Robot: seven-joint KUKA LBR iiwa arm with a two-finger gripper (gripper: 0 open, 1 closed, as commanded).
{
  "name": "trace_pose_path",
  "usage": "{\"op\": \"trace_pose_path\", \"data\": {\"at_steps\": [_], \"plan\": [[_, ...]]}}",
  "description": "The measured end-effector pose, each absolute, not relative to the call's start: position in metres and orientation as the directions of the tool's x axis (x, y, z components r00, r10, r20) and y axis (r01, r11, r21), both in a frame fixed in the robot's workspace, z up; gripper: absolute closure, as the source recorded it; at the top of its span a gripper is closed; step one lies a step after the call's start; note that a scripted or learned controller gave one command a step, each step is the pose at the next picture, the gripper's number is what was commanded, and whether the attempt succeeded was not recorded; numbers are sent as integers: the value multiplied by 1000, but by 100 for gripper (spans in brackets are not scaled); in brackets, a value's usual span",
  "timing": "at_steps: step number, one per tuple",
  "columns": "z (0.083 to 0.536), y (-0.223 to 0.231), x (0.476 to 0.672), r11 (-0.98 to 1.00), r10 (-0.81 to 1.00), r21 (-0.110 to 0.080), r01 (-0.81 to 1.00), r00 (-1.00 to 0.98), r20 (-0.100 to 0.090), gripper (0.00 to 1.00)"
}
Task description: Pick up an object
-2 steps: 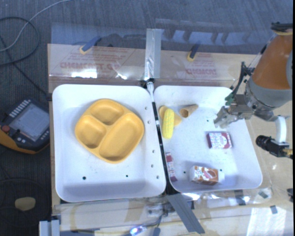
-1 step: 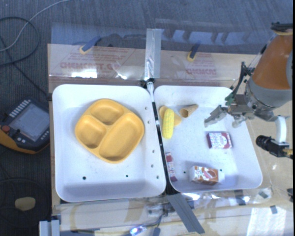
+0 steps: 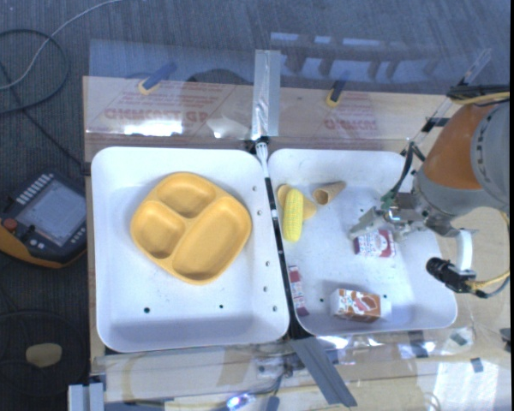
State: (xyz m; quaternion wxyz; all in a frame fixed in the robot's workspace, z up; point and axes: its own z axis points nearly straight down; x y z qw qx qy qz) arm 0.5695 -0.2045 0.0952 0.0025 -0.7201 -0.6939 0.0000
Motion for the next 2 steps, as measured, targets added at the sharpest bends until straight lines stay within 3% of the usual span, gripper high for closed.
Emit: {"op": "trace_pose_path", "data": {"at_steps": [1, 2], "plan": [[99, -204, 567, -36, 999, -14, 999, 36, 6, 100], [221, -151, 591, -150, 989, -6, 989, 150, -3, 100]]}}
